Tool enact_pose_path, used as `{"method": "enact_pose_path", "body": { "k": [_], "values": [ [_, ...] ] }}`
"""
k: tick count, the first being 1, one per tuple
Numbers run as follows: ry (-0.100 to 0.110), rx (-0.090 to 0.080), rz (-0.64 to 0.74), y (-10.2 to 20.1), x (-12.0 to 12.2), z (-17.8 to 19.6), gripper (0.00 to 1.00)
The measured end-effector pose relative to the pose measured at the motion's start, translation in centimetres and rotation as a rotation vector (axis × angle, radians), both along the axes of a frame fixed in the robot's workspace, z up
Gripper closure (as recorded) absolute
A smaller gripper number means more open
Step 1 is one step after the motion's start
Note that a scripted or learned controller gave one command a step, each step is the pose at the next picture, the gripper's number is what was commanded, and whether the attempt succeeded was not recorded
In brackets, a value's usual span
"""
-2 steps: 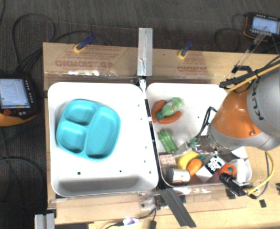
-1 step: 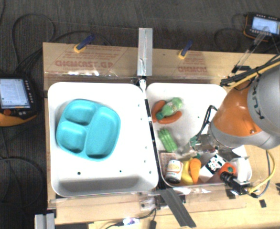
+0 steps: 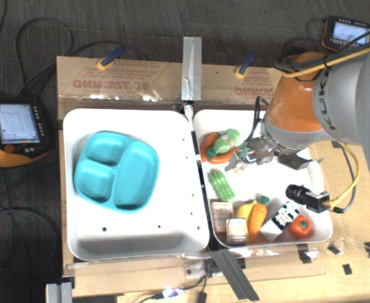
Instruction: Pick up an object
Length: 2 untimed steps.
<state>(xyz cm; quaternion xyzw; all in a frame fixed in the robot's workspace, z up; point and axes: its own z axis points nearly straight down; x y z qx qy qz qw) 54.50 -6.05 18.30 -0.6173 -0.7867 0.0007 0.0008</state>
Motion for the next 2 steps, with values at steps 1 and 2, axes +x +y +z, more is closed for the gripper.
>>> {"method": "enact_pose_path", "body": {
  "k": [1, 2],
  "values": [
    [-0.002, -0.004, -0.028, -1.3, 8.0, 6.9, 1.0],
    [0.001, -0.003, 0.031, 1.6, 2.4, 4.9, 1.0]
  ]
}}
